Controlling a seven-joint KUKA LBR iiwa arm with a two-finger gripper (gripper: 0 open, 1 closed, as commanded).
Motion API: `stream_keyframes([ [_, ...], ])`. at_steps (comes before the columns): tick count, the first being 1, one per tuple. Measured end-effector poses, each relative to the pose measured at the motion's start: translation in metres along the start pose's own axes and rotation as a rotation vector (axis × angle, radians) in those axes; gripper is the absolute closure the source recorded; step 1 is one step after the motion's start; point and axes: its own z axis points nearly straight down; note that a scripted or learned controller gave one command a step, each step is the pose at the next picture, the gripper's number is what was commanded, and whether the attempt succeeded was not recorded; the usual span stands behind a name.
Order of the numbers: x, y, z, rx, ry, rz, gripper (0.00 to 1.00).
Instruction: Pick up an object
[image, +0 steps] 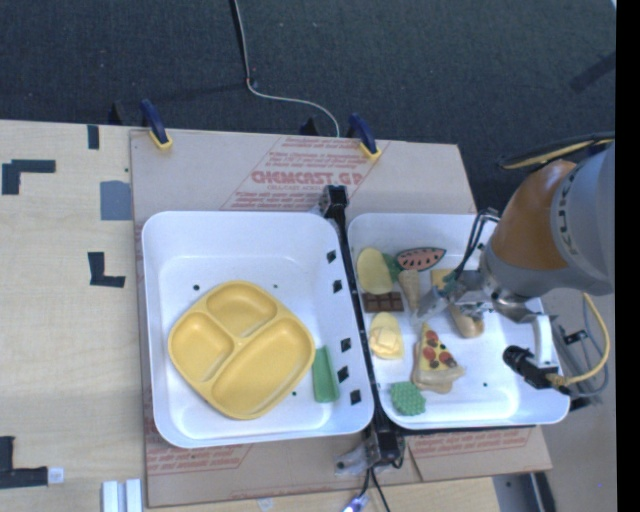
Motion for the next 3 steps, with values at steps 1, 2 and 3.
stream_keyframes([
  [1, 0.010, 0.094, 0.000, -0.003, -0.001, -0.004, 0.00],
  [2, 0.050, 0.004, -0.001, -0.003, -0.001, 0.000, 0.00],
  [3, 0.049, 0.065, 0.000, -0.001, 0.000, -0.001, 0.00],
])
